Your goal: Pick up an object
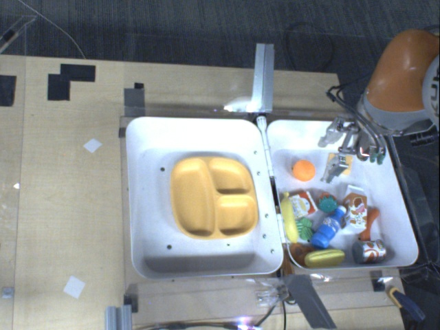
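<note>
The jaws [338,158] hang over the far half of the right bin [405,215]; whether they stand apart or together cannot be told from this view. A small yellowish object sits at their tips, but contact cannot be confirmed. Above them, the grey wrist and orange band [402,71] enter from the desk's right edge.

One orange ball [303,170] lies just beside the jaws, toward the divider between the bins, apart from the other items.

The remaining objects are clustered in the near half of the right bin:
- one yellow banana-shaped item [289,221] along the divider wall;
- one red-and-white printed packet [302,205], lettering too small to read;
- one teal item [328,203];
- one blue bottle [327,230];
- one red-and-white carton [355,210], print illegible;
- one yellow-green oblong item [324,257] at the near wall;
- one dark can [370,251] in the near right corner, label unreadable.

The left bin [148,184] contains one yellow compartment tray [212,196], with one long section and two smaller ones, lying centred.

Both bins rest side by side on the desk [62,205], which carries black markers [70,79] near its far left corner.
</note>
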`<control>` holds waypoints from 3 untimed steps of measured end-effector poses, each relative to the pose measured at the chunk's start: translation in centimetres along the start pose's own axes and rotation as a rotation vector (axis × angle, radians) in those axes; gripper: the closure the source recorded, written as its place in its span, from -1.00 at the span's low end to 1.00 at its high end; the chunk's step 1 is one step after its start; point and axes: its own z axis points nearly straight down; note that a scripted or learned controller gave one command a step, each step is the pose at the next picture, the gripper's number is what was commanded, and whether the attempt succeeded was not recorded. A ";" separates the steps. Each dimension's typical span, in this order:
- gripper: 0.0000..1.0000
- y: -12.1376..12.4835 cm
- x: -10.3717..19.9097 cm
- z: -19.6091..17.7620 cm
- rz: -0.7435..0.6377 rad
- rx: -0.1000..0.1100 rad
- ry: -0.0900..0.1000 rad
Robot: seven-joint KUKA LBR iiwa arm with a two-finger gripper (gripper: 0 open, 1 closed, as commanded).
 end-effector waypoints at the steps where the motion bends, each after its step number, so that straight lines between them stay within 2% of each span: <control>1: -1.00 -7.8 2.2 -7.9 0.078 0.005 -0.015; 2: -1.00 -7.5 -1.7 3.0 0.232 0.001 0.001; 3: -1.00 -6.6 -1.9 7.1 0.310 -0.001 -0.019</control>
